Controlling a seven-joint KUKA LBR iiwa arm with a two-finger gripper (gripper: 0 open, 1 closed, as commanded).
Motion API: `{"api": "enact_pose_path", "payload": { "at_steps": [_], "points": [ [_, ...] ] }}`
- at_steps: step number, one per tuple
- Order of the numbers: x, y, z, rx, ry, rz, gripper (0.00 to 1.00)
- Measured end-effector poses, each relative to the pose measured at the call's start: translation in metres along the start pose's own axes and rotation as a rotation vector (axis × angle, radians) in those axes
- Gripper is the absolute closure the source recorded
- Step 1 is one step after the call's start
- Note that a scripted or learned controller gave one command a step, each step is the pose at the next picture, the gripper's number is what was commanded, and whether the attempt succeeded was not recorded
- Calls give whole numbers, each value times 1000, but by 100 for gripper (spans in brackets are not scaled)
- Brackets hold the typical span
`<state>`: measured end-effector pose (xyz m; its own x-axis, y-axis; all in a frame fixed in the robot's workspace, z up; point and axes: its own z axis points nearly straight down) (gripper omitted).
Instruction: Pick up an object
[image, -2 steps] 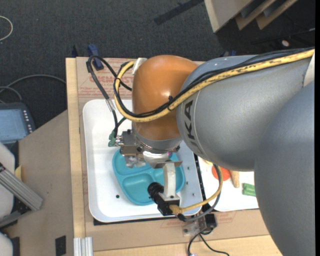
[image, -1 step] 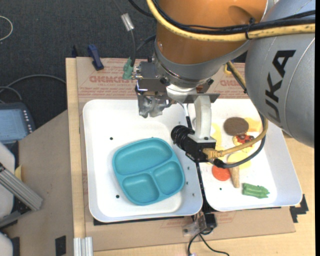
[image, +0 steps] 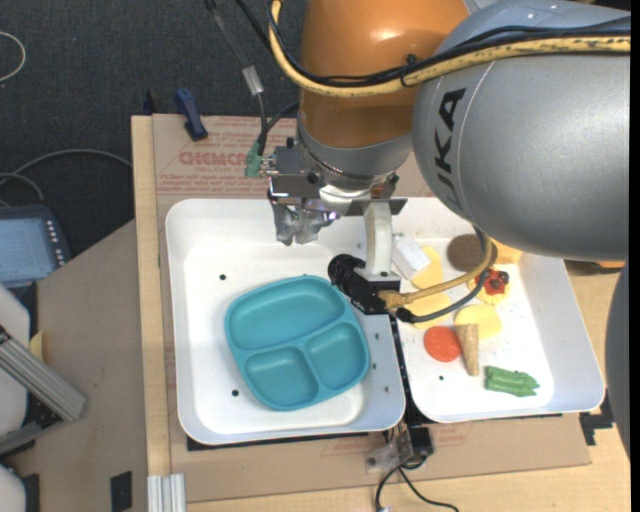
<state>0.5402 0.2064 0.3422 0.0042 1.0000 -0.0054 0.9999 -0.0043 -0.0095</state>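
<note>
Pincer (image: 297, 232) above blue divided plate (image: 296, 342), grip state can't tell, nothing visibly held. Risk: plate's too wide/flat, pincer may slip off rim.

My bench and what lies around it

I work over a flat brown cardboard sheet (image: 200, 150) printed with red lettering along its far edge, which covers the bench top under the bins. Beyond it the floor is dark charcoal carpet (image: 90, 60), with thin pale cables (image: 50, 165) looping across it at the left. A small blue clip-like object (image: 190, 113) sits at the cardboard's far left corner. At the left edge I see a grey-framed screen with a pale blue face (image: 25, 250), and below it a slanted silver aluminium rail (image: 40, 375). Black wires (image: 405, 480) trail off the near edge. The light is even and soft, with faint shadows.
</note>
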Motion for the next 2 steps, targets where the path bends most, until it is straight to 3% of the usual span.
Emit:
{"api": "enact_pose_path", "payload": {
  "at_steps": [1, 2],
  "points": [
    [19, -50, -103, -20, 12, -9, 100],
    [17, 3, -46, -4, 2, -2, 100]
  ]
}}
